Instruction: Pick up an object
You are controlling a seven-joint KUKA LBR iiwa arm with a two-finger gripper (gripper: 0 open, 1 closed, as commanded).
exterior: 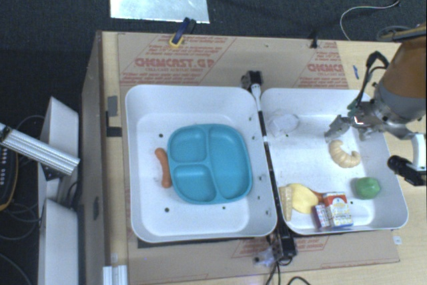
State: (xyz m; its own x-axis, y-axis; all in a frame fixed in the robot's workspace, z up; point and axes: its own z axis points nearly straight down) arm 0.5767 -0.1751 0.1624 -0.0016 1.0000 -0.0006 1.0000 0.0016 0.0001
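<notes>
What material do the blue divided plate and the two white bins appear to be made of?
The blue plate looks like moulded plastic, matte: uniform colour, rounded compartment ridges. The white bins seem thin formed plastic, slightly glossy, with soft rounded rims. Neither can be confirmed from the look alone.

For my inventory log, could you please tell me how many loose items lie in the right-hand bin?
4, possibly more hidden under the arm: a croissant just below the hand, a green ball near the right wall, a yellow piece and a small carton along the front.
</notes>
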